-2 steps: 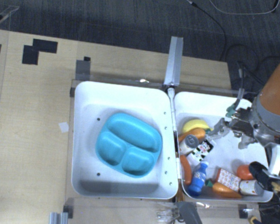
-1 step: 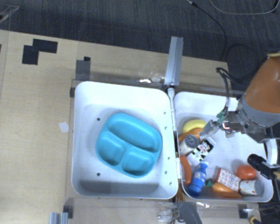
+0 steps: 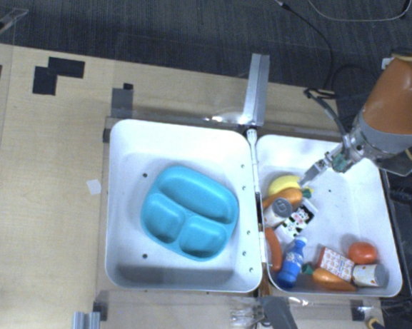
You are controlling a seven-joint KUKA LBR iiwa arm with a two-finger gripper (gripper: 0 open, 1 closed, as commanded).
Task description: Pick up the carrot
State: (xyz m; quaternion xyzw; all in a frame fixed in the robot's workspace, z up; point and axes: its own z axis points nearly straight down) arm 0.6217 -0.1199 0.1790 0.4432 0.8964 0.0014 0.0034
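Reaching: the grey arm with its orange band (image 3: 402, 95) comes in from the right over the right bin (image 3: 384, 212).
Gripper: the gripper (image 3: 311, 178) hangs just above the yellow fruit (image 3: 284, 183); how wide it stands cannot be told, and nothing is seen in it.
Carrot: the carrot (image 3: 330, 280) lies at the right bin's near edge, well apart from the gripper, touching the printed box (image 3: 336, 263).
Neighbours: blue bottle (image 3: 292, 261) just left of the carrot, red tomato (image 3: 363, 251) just behind it.
Left bin: the left bin (image 3: 125, 189) holds a blue divided tray (image 3: 189, 212).
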